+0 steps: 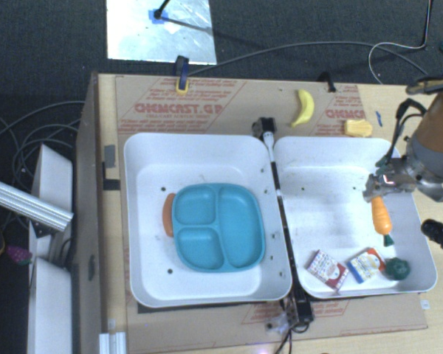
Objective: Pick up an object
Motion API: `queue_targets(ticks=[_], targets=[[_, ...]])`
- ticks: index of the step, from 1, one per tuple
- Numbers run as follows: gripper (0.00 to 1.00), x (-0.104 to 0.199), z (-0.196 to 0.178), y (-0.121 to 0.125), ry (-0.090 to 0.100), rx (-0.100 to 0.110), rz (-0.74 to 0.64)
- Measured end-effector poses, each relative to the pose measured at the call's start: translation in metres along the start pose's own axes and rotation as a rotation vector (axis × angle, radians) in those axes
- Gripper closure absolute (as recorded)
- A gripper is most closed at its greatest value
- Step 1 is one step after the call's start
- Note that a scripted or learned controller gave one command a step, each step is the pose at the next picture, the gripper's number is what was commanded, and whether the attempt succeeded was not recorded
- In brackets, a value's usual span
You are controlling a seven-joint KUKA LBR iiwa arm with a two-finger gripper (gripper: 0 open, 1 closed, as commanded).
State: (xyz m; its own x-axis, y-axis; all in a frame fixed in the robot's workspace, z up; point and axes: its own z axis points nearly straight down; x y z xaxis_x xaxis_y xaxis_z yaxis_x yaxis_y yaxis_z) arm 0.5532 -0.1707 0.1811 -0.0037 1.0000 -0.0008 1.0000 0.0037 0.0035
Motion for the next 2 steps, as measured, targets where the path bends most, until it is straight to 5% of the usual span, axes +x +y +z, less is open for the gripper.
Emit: queue_targets(ticks=[1,2], targets=[[1.0,0.008,-0.003,0.116,-0.001,0.0,-0.002],[1.0,0.099,-0.025,0.117,0.002,0.0,-0.004]])
